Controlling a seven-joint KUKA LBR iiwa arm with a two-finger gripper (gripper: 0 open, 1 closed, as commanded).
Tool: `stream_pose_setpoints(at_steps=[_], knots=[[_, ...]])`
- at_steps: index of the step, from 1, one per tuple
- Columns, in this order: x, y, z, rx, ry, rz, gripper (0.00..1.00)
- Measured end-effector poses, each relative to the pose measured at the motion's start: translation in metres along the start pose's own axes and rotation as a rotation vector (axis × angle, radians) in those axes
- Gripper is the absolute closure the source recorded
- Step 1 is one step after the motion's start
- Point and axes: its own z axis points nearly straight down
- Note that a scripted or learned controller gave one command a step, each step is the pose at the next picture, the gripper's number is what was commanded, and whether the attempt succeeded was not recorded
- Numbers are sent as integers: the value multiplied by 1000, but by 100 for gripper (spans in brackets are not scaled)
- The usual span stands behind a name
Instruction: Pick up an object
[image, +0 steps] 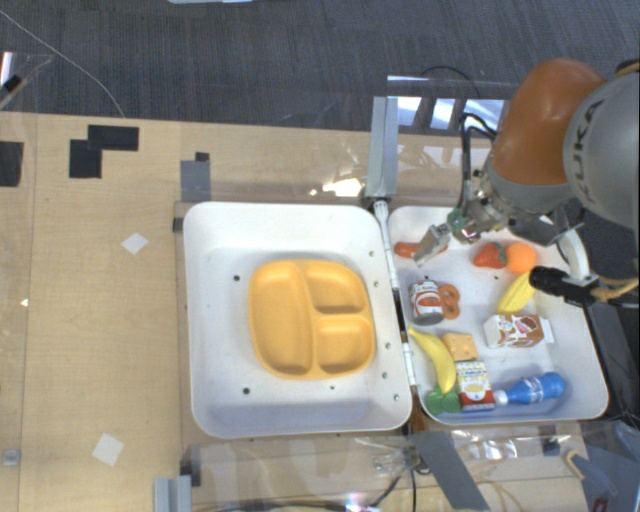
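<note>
My gripper hangs over the back left part of the right bin, and it is open with nothing between its fingers. Just left of it lies a small orange-red piece. To its right sit a red toy and an orange. A yellow piece, a small can, a pretzel, a white carton, a banana, a cracker, a juice box and a blue bottle fill the rest of that bin.
The left bin holds a yellow divided plate. A metal divider runs between the bins. The arm's orange band and grey body loom over the back right corner.
</note>
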Motion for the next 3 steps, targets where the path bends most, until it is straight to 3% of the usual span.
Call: stream_pose_setpoints(at_steps=[1, 2, 3], knots=[[-41, -16, 76, 19, 6, 145, 0], [-88, 14, 105, 17, 9, 114, 0], [-46, 23, 108, 12, 5, 81, 0]])
